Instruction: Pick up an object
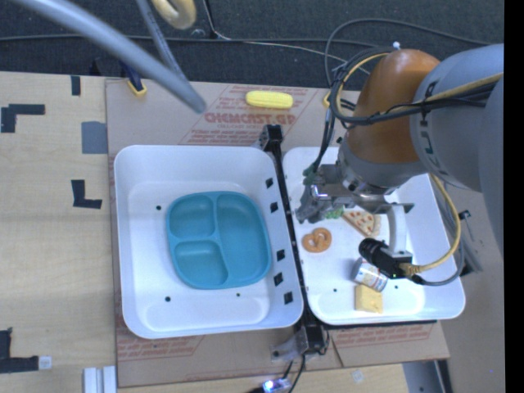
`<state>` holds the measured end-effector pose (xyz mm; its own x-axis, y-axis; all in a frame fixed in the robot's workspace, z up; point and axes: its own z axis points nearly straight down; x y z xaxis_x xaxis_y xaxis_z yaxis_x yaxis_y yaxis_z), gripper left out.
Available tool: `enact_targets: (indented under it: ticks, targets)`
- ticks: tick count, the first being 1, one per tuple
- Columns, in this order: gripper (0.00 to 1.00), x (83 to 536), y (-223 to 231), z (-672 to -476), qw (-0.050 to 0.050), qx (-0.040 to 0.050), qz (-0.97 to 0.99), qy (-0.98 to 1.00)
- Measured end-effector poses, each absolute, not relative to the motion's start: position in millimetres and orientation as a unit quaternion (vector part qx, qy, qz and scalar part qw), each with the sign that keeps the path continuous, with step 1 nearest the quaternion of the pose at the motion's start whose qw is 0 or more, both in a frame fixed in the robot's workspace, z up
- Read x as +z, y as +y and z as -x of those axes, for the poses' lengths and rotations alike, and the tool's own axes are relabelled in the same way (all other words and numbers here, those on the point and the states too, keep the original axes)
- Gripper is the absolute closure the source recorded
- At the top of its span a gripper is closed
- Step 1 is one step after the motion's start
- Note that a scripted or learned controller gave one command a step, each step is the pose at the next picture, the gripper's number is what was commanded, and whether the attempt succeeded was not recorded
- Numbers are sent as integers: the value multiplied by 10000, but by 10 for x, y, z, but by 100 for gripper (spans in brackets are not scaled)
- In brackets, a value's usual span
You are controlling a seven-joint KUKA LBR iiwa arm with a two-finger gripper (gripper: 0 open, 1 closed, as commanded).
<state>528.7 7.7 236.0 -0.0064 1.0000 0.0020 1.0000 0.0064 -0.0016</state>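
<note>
Pretzel [317, 240] lies in the right bin [438, 301], just below and slightly right of the pincer [309, 205], nearer it than the pizza slice [359, 220], can [370, 277] or cheese wedge [368, 300]; whether the pincer is spread or closed I cannot tell

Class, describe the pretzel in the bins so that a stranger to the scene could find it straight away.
Start at the right bin, the one under the grey and orange arm. Near its left wall lies the pretzel, small, brown and knot-shaped. Unlike the yellow wedge and the small can nearer the front, it is round with holes through it.
</note>
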Motion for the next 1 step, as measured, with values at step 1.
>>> enact_targets:
  ticks: [1]
  targets:
    - [100, 2238, 620, -5162, 16, 10, 7048, -7094]
